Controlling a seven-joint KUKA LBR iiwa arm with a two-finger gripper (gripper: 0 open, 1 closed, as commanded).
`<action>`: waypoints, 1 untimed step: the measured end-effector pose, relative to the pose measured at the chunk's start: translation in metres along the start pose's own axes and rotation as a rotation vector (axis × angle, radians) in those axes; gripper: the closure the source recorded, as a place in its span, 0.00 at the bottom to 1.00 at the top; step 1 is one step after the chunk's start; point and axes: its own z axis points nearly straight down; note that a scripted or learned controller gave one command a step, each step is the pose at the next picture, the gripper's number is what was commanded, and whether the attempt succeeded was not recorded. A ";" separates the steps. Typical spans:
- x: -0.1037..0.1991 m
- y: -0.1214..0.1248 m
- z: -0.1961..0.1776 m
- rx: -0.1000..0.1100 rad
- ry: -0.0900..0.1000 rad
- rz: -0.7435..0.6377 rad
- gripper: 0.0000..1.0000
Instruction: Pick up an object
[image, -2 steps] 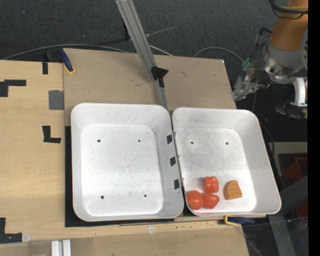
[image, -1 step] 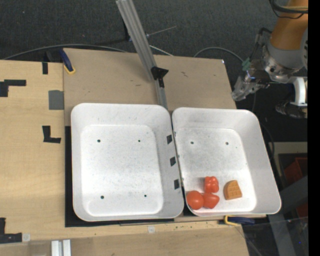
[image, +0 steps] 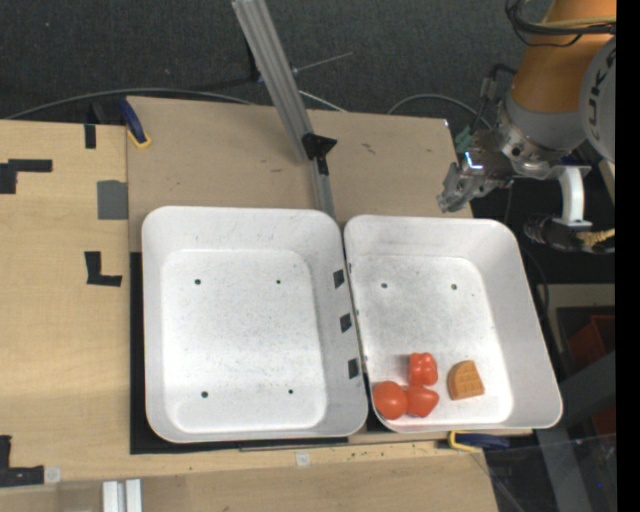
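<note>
In the right bin (image: 500, 300), near its front edge, lie three small objects: a red pepper-like piece (image: 422, 368), a red rounded piece (image: 390, 401) with another red lump (image: 423, 402) touching it, and an orange-brown block (image: 465, 380). My gripper (image: 458, 190) hangs above the bench just beyond the right bin's far rim, well away from the objects. Nothing shows between its fingers.
The left bin (image: 240, 320) adjoins the right one, with black clips along the shared wall. A grey metal post (image: 285, 85) rises at a slant behind the bins. Cables and black fittings hang at the right, beside the arm.
</note>
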 end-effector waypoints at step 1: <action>0.047 -0.023 -0.001 0.001 0.001 -0.001 1.00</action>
